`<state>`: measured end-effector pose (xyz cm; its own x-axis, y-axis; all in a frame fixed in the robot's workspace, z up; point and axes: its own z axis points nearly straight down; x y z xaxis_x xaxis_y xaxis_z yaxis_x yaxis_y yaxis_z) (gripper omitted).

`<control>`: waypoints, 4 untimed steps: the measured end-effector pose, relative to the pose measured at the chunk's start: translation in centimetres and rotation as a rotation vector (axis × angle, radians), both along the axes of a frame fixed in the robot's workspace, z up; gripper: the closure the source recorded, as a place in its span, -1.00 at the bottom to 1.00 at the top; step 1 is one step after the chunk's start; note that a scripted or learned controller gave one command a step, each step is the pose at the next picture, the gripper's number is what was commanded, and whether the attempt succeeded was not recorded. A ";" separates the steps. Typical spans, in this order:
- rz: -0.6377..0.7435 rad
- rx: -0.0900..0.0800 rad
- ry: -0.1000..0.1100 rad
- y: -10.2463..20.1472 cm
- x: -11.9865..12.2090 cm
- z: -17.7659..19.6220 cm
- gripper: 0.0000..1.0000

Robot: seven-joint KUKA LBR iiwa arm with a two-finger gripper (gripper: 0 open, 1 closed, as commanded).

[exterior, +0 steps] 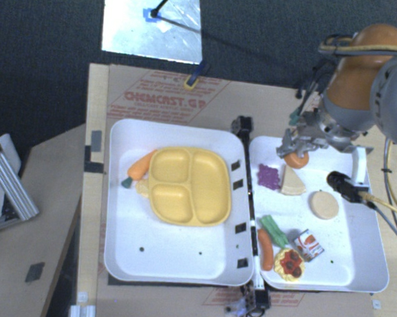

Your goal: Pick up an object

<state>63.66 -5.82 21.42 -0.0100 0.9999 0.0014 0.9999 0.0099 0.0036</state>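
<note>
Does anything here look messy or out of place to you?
Mostly tidy. One oddity: in the left bin, a toy carrot lies half tucked under the edge of the yellow divided plate, not on it. The right bin holds toy foods scattered loosely, and the gripper is down over an orange piece there.

Bench [65, 177] surface pale tan, wood-like, seen at a slant. A brown cardboard sheet [169, 96] with red printed lettering lies flat on it. On the cardboard, two shallow white bins side by side, touching along their inner edges: left bin [118, 251], right bin [361, 272]. Black clips sit along the seam between them. Small dark grey tabs [34, 272] stuck on the bare bench left of the cardboard.
</note>
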 end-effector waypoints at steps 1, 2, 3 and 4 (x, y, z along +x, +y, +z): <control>0.000 0.001 -0.001 5.1 2.0 1.3 1.00; -0.009 -0.002 0.002 4.0 0.7 1.9 1.00; -0.009 -0.002 0.003 4.1 0.4 1.7 1.00; -0.005 -0.002 0.003 5.4 0.3 0.9 1.00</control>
<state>63.96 -0.45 22.32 -0.0053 1.0000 -0.0002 1.0000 0.0053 0.0007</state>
